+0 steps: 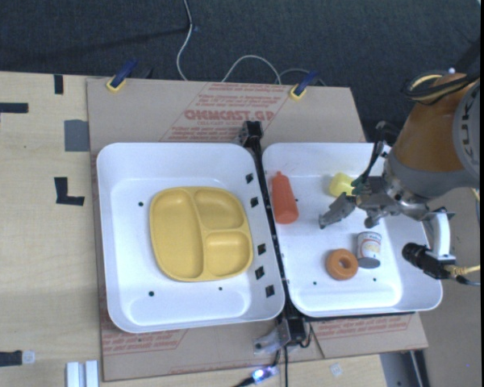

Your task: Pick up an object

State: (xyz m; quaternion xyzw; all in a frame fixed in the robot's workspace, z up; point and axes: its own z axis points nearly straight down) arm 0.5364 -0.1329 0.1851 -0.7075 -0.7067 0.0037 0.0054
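The right bin [306,297] holds an orange-red bottle [284,197] lying by its left wall, a small yellow piece [341,185] further back, a brown doughnut-shaped ring [341,264] and a little white can [369,249] beside it. My gripper [352,218] hangs over the middle of this bin, just above the can and in front of the yellow piece. Its two dark fingers are spread, open, and I see nothing between them. One fingertip [329,218] points left toward the bottle.
The left bin [121,176] holds a yellow divided plate [201,233]. A black divider [262,216] with clips runs between the bins. The arm's wrist and orange band [436,135] overhang the right bin's right side.
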